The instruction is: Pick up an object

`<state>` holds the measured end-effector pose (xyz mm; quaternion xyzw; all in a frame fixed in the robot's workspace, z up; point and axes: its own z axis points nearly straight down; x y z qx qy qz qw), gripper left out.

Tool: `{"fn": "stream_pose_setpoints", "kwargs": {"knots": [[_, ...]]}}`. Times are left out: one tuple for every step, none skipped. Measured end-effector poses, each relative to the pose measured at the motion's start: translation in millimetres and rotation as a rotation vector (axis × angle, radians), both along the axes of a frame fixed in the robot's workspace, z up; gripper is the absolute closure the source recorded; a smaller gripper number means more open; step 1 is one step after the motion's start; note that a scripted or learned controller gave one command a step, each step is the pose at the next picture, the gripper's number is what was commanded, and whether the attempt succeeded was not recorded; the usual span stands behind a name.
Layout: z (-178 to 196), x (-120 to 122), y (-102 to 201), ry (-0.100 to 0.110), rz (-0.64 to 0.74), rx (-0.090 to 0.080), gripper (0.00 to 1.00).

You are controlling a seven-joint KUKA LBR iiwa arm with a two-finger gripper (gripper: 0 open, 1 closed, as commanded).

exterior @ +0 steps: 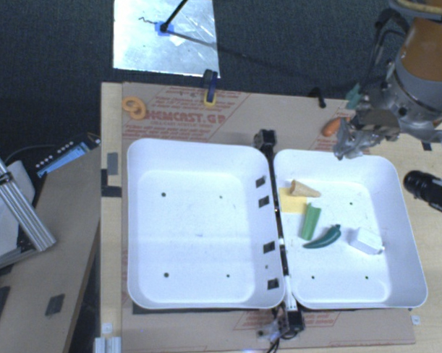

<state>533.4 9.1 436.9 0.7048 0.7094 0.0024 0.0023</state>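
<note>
So the bench [173, 109] is a tan board with red print on it, and the two white bins sit side by side across most of it. The left bin [144, 206] has bare white floor with a few dark dots. The right bin [400, 236] carries all the small stuff, bunched toward its left edge and middle.

The arm [428, 53] comes in at the bench's far right corner — grey body, orange band up top. Its gripper [348, 149] hangs right over the far edge of the right bin, near that bin's far left corner. I honestly cannot tell whether the claw is open or closed from this angle; the tips are a dark blur, and I see no object between them.

Objects in the right bin, bigger to smaller-ish: a white block [366, 242] toward the right edge, lying a bit tilted. A dark green pepper-shaped thing [323, 238] just left of it, about mid-bin. A lighter green stick [311, 221] touching or nearly touching the pepper's upper end. A yellow flat piece [293, 204] against the left edge, with a tan cone [304, 188] lying just beyond it — the two look to be touching.

Off the bins, an orange ring [133, 107] sits at the bench's far left corner, and a small orange lump [331, 127] lies on the bench beside the gripper.
</note>
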Motion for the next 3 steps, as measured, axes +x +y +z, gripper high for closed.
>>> {"fn": "stream_pose_setpoints", "kwargs": {"knots": [[12,-48,43,0.002,0.002,0.002,1.0],[24,-47,100,0.003,0.003,0.002,1.0],[28,24,105,0.002,-0.006,0.0,1.0]]}}
